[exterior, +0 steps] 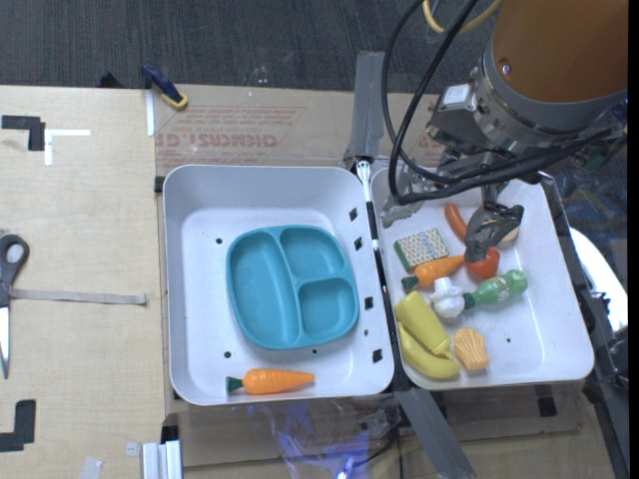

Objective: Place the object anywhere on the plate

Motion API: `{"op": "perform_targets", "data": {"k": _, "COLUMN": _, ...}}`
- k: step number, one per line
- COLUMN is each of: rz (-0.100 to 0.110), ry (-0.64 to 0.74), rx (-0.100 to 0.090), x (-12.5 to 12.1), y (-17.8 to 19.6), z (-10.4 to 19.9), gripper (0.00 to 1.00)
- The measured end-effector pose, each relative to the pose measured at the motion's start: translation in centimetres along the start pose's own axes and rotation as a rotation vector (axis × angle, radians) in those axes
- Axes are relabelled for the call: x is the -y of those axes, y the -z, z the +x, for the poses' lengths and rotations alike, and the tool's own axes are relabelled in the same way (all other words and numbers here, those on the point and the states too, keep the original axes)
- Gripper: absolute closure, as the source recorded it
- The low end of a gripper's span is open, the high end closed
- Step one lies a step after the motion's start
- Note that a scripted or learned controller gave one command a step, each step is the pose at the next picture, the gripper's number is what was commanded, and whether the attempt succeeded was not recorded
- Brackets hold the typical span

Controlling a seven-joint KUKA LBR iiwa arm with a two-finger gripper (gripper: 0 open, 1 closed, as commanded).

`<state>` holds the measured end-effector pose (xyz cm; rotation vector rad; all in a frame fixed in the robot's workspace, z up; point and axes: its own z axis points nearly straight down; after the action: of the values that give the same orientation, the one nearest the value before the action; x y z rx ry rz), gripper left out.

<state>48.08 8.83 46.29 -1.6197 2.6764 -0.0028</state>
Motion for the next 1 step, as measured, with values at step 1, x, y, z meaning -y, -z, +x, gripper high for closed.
{"op": "perform_targets", "data": {"k": 1, "rz": -0.002, "ry": -0.122, "rx": -0.004, "x": 3.36, "y": -0.84, "z": 1.23, "gripper": 0.0}}
